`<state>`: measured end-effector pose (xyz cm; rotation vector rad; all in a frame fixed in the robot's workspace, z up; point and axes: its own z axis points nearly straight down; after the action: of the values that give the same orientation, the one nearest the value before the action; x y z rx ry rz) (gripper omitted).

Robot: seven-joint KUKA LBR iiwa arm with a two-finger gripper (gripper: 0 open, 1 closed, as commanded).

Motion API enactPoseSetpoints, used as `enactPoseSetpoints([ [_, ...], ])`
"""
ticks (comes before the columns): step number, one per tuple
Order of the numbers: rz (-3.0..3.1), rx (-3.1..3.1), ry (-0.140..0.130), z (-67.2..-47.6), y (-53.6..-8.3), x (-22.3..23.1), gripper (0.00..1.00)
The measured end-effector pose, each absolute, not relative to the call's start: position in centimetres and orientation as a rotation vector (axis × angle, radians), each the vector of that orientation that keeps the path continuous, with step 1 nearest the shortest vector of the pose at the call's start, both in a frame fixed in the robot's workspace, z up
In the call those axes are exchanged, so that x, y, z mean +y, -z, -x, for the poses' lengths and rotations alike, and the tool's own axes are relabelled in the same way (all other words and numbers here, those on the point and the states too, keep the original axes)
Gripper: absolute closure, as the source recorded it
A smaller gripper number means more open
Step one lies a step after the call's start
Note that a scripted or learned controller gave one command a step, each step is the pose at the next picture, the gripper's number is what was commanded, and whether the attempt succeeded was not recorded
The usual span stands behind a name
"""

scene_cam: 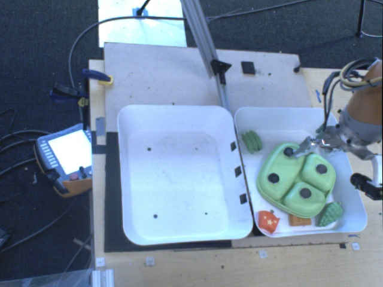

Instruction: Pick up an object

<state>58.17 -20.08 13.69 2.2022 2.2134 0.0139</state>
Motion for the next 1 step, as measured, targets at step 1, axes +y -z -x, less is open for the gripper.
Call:
enactPoseSetpoints([
  [1, -2.202, 2.215, -0.019, -58.28, -14.68, -19.97, 1.00],
])
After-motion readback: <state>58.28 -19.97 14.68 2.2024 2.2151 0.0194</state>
